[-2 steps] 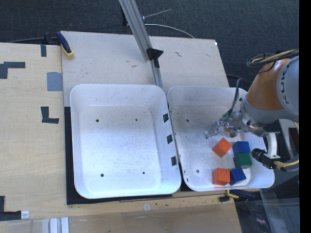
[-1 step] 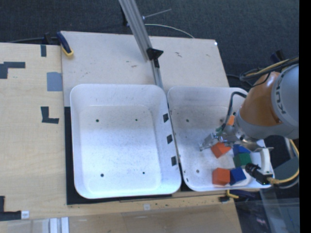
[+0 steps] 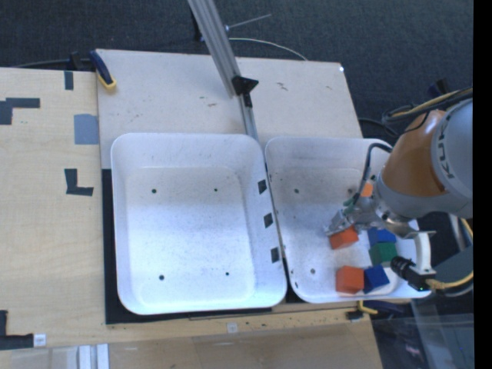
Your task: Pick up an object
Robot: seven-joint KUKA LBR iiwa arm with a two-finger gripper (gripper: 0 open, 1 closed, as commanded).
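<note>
Pincer [image 3: 344, 220] low in right shallow white bin [image 3: 307, 175], finger state impossible to tell, just above orange block [image 3: 344, 238]. Crowded nearby: green block [image 3: 382, 236], 2 blue blocks [image 3: 377, 277], another orange block [image 3: 350, 280].

Pale wooden bench [image 3: 46, 206]; dark carpet floor [image 3: 346, 14]; slanted metal rail [image 3: 215, 33]

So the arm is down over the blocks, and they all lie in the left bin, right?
Not quite. The camera view shows the arm's gripper down over the blocks, but the orange block, green block, blue block and second orange block lie in the right bin.
</note>
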